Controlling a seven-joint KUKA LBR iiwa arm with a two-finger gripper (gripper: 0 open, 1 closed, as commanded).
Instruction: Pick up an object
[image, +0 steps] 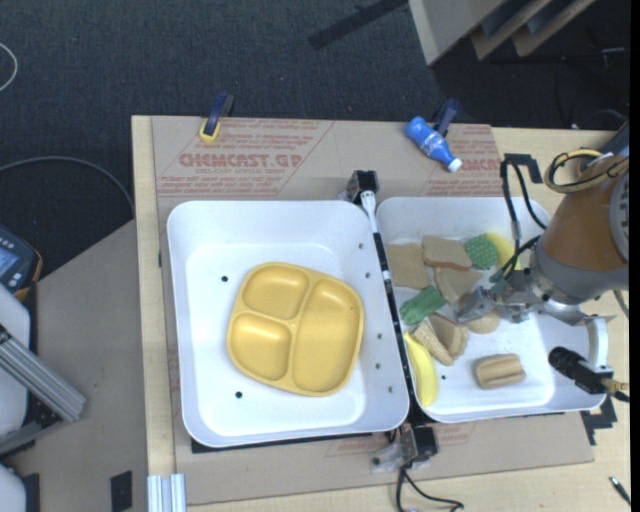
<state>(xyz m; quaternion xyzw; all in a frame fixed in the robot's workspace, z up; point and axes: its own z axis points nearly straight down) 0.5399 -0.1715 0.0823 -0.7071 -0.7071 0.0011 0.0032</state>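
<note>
Now the robot's grey metal gripper (478, 308) dips into the right white bin (520, 398).
It should drop straight onto one toy; I cannot tell how its fingers stand.

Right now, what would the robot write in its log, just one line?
arm: reaching into right bin | gripper: low over the toy food pile | left bin: yellow divided plate | pick: not confirmed

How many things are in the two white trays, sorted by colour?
Yellow: 3, the divided plate, a banana-like piece and a small piece.
Green: 2.
Tan or brown: about 5; they overlap, so this is approximate.
Total: about 10.
</note>
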